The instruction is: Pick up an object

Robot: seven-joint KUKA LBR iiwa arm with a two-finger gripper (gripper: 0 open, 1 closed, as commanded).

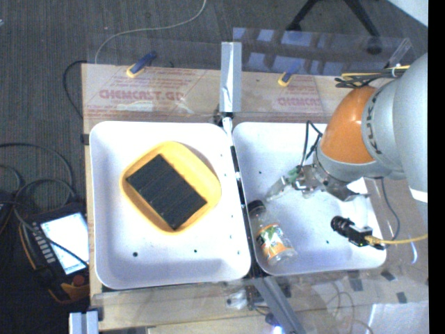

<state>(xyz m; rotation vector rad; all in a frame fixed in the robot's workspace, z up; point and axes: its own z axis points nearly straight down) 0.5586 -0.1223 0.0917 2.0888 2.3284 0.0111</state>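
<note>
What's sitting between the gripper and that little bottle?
Nothing: in the camera view, only bare white bin floor separates the gripper from the bottle.

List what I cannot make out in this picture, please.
Camera view:
- Label of the bottle: too small to read.
- Right side of the right bin: hidden by the arm.
- Floor of the yellow dish: covered by the black ridged pad.

Bright, even light, white bins [118,256] nearly washed out, shadows soft, near arm [410,124] slightly blurred
</note>
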